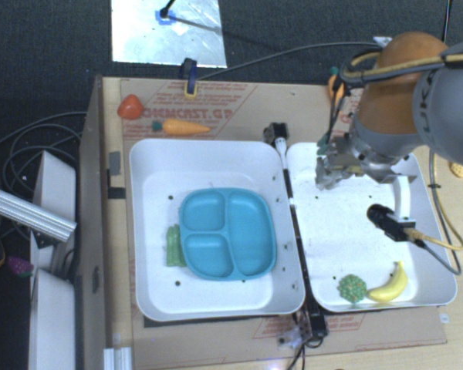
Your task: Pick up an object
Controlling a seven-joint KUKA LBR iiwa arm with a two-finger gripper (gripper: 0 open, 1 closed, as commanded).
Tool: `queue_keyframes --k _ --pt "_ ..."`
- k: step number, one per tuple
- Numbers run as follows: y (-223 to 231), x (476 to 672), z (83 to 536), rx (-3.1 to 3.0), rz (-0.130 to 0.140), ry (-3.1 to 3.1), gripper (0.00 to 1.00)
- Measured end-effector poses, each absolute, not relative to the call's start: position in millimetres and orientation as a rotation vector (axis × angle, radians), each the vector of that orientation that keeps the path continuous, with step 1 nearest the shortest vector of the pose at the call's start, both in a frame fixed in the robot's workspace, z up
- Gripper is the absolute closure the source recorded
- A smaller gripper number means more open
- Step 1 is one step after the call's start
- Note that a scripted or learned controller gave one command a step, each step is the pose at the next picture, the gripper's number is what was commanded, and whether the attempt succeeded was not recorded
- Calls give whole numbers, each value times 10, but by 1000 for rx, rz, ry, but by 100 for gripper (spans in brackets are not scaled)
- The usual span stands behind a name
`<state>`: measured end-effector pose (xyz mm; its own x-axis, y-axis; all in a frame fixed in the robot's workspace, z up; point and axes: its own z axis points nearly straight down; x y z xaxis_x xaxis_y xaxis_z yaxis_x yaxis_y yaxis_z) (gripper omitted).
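Banana [389,285] lies in the right bin [440,206], at its near right corner, with a green ball [353,287] just beside it. Gripper [329,172] hangs over the far left part of this bin; if its fingers are apart, I cannot tell. Blue plate [228,233] sits in the left bin [150,206].

Red printed lettering, roughly "COMCAST", partly legible, on the cardboard sheet [216,102] under the bins.
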<state>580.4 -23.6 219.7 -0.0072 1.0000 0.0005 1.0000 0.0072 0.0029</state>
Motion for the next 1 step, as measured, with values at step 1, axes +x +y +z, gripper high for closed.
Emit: queue_keyframes --k 1 --pt "-232 5812 2302 2207 7 2232 100"
